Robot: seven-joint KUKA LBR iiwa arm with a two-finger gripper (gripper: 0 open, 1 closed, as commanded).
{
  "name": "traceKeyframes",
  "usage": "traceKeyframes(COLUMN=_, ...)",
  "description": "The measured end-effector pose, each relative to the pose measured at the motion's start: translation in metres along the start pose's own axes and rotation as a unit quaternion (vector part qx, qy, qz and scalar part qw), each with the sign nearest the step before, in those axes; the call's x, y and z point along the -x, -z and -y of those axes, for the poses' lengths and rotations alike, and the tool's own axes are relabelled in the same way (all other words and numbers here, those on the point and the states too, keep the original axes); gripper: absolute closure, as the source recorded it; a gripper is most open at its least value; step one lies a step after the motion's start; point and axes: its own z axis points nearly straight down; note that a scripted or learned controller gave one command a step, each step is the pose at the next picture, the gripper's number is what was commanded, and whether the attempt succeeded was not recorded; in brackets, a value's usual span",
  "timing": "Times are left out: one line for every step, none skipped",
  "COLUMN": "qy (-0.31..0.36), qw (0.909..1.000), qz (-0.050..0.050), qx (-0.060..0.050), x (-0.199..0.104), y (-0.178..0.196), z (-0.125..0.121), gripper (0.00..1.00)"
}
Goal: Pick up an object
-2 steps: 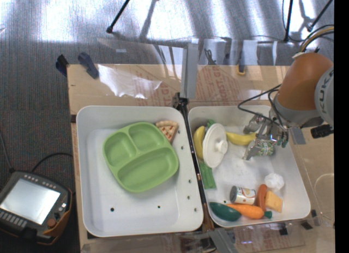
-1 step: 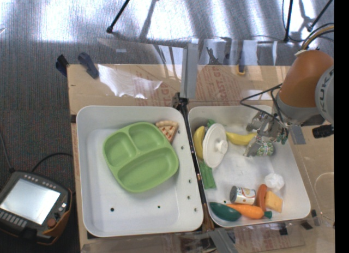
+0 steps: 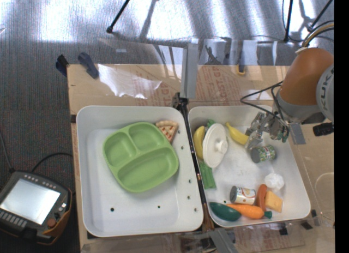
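Gripper (image 3: 260,143) hanging over the right bin (image 3: 289,162)

Can't tell its grip; small can (image 3: 265,153) beside it, bare floor between can and bin's right wall.

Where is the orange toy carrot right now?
The orange toy carrot lies at the near edge of the right white bin, as the camera view shows it, between the dark green toy vegetable and the yellow cheese wedge.

Grey arm (image 3: 322,91), orange band, black cables, metal tool (image 3: 260,137).
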Motion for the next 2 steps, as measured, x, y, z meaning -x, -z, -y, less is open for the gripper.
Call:
traceKeyframes(qy=0.088, qw=0.9962, qz=-0.002, qx=0.001, x=-0.0754, y=-0.0063, z=0.0372, gripper=1.00)
traceKeyframes(qy=0.087, qw=0.9962, qz=-0.004, qx=0.000, x=-0.0762, y=-0.0087, z=0.0387, gripper=0.00)
